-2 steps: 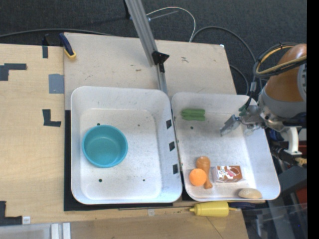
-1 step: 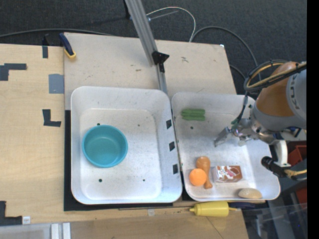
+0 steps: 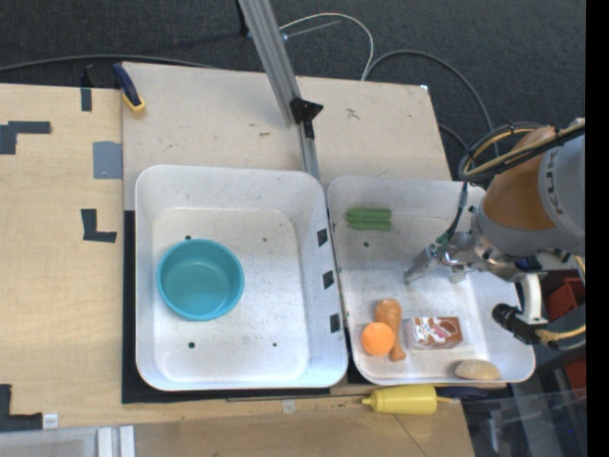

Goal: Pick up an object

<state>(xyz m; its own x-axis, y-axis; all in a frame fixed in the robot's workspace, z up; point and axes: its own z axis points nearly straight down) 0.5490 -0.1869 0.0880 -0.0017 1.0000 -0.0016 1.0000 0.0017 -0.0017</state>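
Note:
The right bin [image 3: 495, 198] holds a green pickle-like piece [image 3: 368, 219] near its far side. An orange carrot [image 3: 388, 320] lies toward the front beside an orange ball [image 3: 377, 339]. A red-and-white packet [image 3: 436, 331] lies flat just right of them, and a beige lump [image 3: 476, 370] rests in the front right corner. My gripper [image 3: 416, 272] hangs low over the middle of this bin, slanting down to the left. It is above and a little right of the carrot, apart from it, and nothing shows in its grasp.
A teal bowl [image 3: 200, 279] sits in the left bin [image 3: 228, 184]. A yellow bottle [image 3: 404, 400] lies on the bench just outside the right bin's front rim. A grey pole [image 3: 276, 50] slants across the back, ending near the bins' shared wall. Cables trail at the back right.

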